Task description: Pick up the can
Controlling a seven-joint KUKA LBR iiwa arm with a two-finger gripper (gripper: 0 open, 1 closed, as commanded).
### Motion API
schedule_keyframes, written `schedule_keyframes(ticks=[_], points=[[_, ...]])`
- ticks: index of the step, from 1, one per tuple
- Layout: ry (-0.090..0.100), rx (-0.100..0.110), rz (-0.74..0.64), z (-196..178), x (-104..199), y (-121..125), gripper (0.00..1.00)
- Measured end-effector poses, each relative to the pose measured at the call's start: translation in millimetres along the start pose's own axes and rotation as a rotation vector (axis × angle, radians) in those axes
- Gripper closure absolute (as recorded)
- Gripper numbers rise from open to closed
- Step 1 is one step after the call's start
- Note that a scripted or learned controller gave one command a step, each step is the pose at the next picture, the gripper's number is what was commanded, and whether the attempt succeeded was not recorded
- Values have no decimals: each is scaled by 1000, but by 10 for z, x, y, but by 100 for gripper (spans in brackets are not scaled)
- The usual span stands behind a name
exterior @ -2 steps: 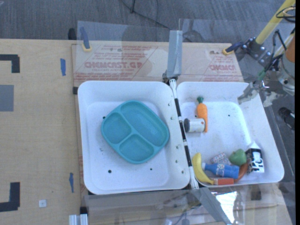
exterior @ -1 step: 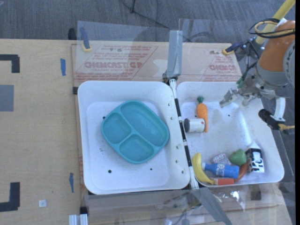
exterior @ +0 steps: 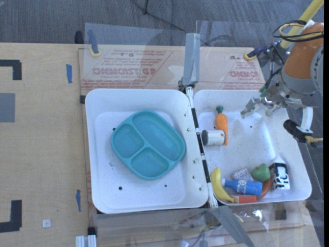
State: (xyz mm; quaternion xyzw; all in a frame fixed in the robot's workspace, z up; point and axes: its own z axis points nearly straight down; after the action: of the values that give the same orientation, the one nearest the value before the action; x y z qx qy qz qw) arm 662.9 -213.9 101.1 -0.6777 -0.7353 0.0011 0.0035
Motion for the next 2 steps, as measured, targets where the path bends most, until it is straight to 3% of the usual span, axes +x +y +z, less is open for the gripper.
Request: schedule_keyframes(ticks=[1, 2], points=[[5, -15, 100, 137, 43, -266, 0], [-5, -5, 109, -1902, 116, 46, 0]])
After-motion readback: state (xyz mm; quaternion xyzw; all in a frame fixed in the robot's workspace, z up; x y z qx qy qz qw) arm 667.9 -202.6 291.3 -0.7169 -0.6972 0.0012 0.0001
